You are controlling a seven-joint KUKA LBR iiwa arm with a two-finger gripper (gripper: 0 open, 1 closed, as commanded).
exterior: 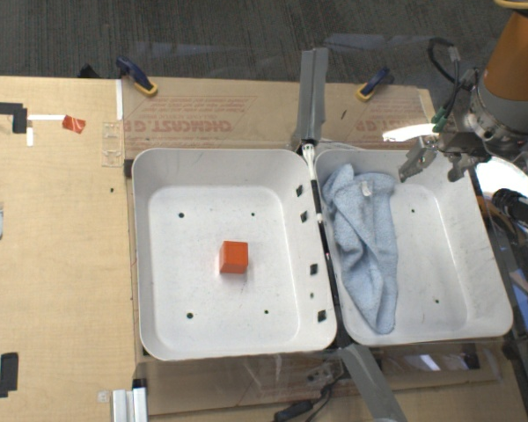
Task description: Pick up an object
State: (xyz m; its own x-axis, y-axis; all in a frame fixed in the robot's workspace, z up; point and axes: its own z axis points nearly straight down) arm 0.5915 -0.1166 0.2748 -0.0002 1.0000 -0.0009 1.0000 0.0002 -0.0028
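The orange block (234,258) lies on the floor of the left bin (158,323), well apart from the gripper (434,163) and far to the left of it and lower in the view. It rests flat and alone, near the middle of that bin. The light blue towel (365,240) lies crumpled in the right bin (475,306), along the bin's left wall, and stretches from the upper part of the bin down to its lower edge. Its upper end is near the gripper, a little to the left and below. The gripper hangs above the upper right corner of the right bin, at the end of the grey arm with the orange band (515,55). Its two dark fingers are spread apart, and nothing is between them. The two bins stand side by side on the bench (44,236), touching at a grey divider (312,95).
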